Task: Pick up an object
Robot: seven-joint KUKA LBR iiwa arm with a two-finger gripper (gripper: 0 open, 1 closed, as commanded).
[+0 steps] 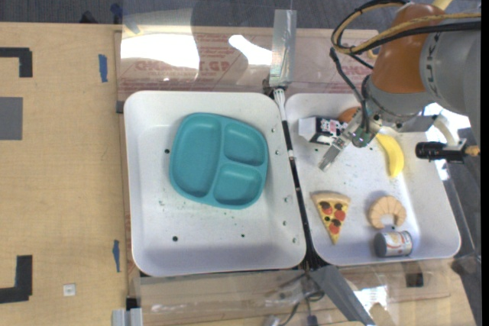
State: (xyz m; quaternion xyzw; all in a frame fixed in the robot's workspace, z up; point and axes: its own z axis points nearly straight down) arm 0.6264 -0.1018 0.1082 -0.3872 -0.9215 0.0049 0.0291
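Small can [393, 243] on its side, long axis left-right

From my remote station I note a tan wooden bench [53, 187] carrying two shallow white bins set side by side, their inner rims touching. The left bin [145, 225] and the right bin [435, 240] both rest flat on the bench surface. Black angular markings [21, 61] lie on the bench at far left, with short strips of blue tape [103, 66] just beside the left bin's outer edge.
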